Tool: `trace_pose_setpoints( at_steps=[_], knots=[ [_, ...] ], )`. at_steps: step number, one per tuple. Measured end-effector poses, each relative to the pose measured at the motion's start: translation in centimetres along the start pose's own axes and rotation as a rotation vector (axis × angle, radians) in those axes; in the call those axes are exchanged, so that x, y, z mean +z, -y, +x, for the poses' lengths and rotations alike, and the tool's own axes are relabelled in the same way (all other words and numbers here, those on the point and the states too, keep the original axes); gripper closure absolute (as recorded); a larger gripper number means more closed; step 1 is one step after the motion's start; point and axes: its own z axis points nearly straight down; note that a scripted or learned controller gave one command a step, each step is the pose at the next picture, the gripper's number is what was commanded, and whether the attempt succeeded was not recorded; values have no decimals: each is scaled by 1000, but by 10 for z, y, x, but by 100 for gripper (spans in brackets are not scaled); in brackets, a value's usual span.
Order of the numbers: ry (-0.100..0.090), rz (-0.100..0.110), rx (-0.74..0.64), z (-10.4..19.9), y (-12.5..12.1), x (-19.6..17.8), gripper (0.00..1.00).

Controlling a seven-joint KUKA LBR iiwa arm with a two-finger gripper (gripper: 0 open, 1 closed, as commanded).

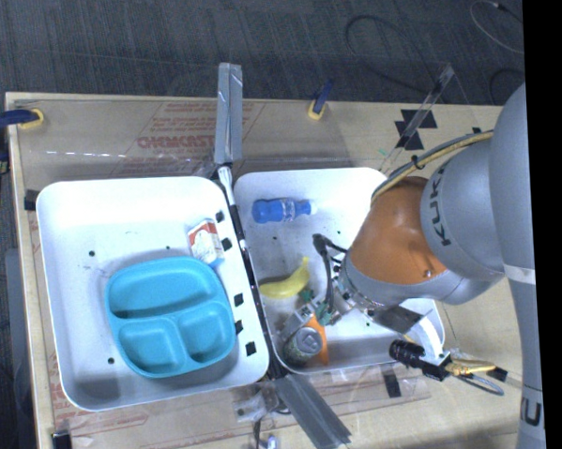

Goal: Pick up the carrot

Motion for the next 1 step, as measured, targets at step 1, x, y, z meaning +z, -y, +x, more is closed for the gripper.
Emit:
trace_pose_setpoints(
  at_steps=[1],
  knots=[
    [-3,3,-3,0,0,-7,100]
  ],
)
